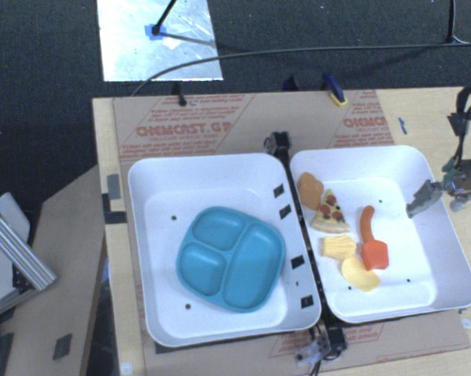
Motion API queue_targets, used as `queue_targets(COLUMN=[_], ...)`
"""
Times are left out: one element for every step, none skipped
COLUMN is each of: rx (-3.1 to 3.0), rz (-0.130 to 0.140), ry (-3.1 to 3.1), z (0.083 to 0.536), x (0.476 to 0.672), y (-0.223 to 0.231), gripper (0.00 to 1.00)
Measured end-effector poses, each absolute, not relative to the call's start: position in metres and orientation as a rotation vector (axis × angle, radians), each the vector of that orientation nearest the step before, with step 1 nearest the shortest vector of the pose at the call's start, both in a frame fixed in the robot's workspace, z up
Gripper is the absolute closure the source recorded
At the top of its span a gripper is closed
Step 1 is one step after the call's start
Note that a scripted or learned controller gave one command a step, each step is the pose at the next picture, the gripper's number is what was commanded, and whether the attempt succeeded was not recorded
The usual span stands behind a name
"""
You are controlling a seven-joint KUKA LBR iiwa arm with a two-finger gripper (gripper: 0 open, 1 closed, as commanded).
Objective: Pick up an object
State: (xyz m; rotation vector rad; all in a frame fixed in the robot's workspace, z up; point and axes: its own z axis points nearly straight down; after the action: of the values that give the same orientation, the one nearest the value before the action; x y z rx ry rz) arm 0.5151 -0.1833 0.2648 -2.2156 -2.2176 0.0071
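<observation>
At the right edge of the camera view we see the gripper (426, 195), a grey finger-like part poking in over the right rim of the right bin (453, 244); we cannot tell whether it is released or clenched, and nothing shows in its grasp. The toy foods lie well apart from it, clustered along the left half of that bin: a brown bread-like piece (310, 190) nearest the divider, a pizza slice (329, 213) just below it, a pale yellow cheese block (338, 247), a yellow chip-shaped piece (359, 274) at the bottom, and an orange carrot-like piece (373, 250) with a reddish sausage (366, 221) touching its top end. Across the black clipped seam, the left bin (154, 229) bears a blue divided plate (230, 257), lying flat and slightly turned. Both bins sit on a brown printed cardboard sheet (199, 125) spread over a pale wooden bench (422, 102). Further out, the floor is dark carpet (34, 69), with a shiny silver square (159, 36) lying on it at the top and a cable curving past. An aluminium frame piece (15, 251) stands at the far left beside a lower wooden surface.
</observation>
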Motion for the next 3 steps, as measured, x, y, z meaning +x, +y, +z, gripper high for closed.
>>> queue_targets(rx=[-2.218,-2.219,-2.219], rz=[-0.001,0.002,0.001], ry=[-2.227,-2.221,-2.221], z=[0.27,0.223,0.179], x=[0.517,0.511,0.506], y=[-0.183,-0.19,-0.186], gripper=[0.0,0.0,0.0])
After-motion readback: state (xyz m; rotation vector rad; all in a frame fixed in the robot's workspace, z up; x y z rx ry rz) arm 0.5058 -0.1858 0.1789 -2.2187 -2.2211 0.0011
